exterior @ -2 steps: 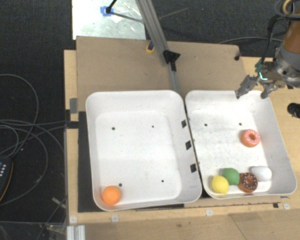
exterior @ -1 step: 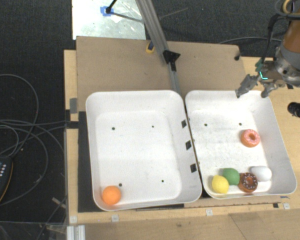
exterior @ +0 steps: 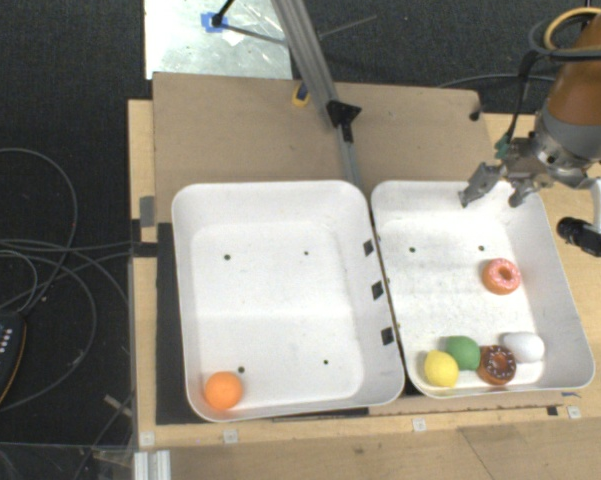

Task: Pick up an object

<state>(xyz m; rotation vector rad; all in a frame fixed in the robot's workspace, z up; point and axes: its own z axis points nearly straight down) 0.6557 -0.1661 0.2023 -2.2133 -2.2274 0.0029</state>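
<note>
Pink donut [exterior: 500, 276] looks like the easiest thing to pick up. It lies flat in the right bin [exterior: 450, 258], near the right wall, with bare white floor all around it. Nothing touches it.

Lower down, in the near corner of that bin, four things crowd together: a yellow ball [exterior: 440, 368], a green ball [exterior: 463, 351], a brown donut [exterior: 497, 365] and a white egg [exterior: 523, 346]. They touch or nearly touch, so grabbing one could bump the others.

The left bin [exterior: 270, 218] has an orange ball [exterior: 222, 390] in its near corner, far from the arm.

The gripper [exterior: 499, 187] hangs over the far edge of the right bin. Its two fingers are spread apart and nothing is between them.

I think the good way is to move over the pink donut, get right above its middle, then go straight down with the fingers wide. The fingers should close on its two sides, not on top, or it may slide away.
</note>
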